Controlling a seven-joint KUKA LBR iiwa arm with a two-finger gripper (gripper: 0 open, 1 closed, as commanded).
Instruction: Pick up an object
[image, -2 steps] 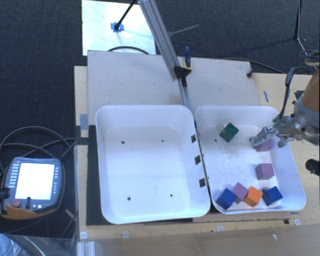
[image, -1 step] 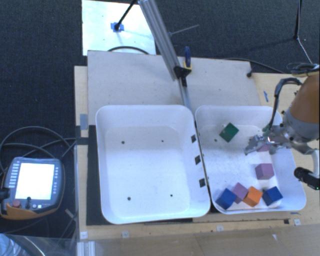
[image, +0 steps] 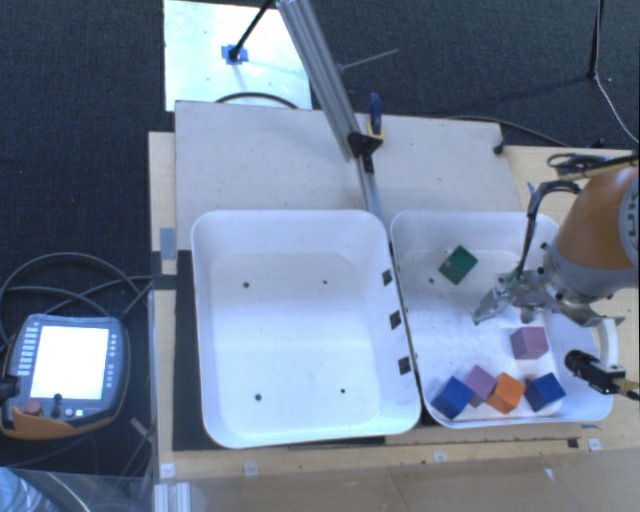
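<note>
The right bin holds several small cubes. A green cube lies toward its back. A purple cube sits right of the middle. Along the front wall stand a blue cube, a lilac cube, an orange cube and another blue cube. My gripper hangs low over the bin's middle, between the green cube and the purple cube. It touches neither, and I see nothing held in it.
The left bin stands beside the right one, their walls meeting in the middle. A metal pole slants over the back of the bench. A teach pendant lies off the bench at the left.
</note>
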